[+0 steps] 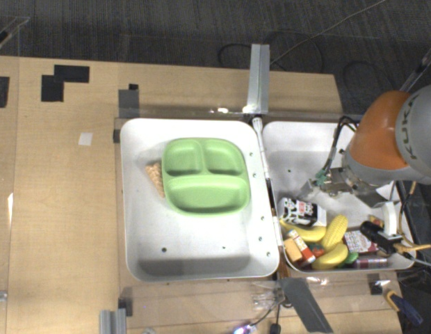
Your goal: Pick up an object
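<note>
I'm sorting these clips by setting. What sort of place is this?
Probably a robotics lab workcell for grasping tests: two shallow white bins on a wooden bench, a grey arm with an orange band, and loose cables on dark carpet.

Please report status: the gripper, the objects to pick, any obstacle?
Gripper above right bin, nothing seen held. Bananas and small items piled at near edge. Green divided tray in left bin.

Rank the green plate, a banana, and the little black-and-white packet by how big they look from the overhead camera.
1. green plate
2. banana
3. black-and-white packet, though it looks close in size to the banana.
</note>
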Tool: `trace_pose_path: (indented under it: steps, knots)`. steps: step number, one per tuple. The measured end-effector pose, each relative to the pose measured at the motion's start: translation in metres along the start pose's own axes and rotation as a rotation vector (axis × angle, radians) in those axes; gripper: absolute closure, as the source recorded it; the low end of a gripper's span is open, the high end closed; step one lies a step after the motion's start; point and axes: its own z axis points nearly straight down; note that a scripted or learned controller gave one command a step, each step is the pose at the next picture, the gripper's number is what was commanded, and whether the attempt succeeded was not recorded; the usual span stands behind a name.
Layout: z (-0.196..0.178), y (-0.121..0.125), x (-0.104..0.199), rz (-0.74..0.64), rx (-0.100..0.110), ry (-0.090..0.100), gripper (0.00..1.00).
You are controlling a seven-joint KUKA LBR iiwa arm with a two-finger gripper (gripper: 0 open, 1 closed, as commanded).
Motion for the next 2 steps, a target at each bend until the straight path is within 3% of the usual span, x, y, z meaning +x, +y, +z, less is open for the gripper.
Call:
trace_pose_path:
  steps: [1,2]
  knots:
    - [-0.002,-0.059,0.001,0.044,-0.007,-0.002,0.0]
    - [-0.012,-0.056,0.002,0.044,-0.012,0.002,1.0]
